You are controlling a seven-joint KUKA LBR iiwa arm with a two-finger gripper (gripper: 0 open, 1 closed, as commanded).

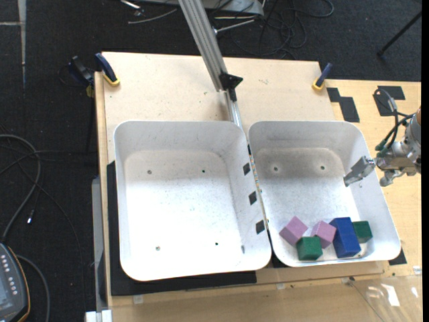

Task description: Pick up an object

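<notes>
Two shallow white bins sit side by side on the bench: the left bin (134, 200) in the centre-left of the frame and the right bin (295, 146) in the centre-right. The arm enters at the right edge, and its gripper (360, 171) hangs over the right bin's right rim; whether it is released or clenched cannot be told, and nothing is seen in it. The blocks cluster in that bin's lower right corner, below and slightly left of the gripper: a blue block (346, 236), two pink blocks (293, 230) (324, 232), and two green blocks (309, 247) (362, 231). The blue block stands nearest, its long axis running roughly up-down in the frame.
</notes>
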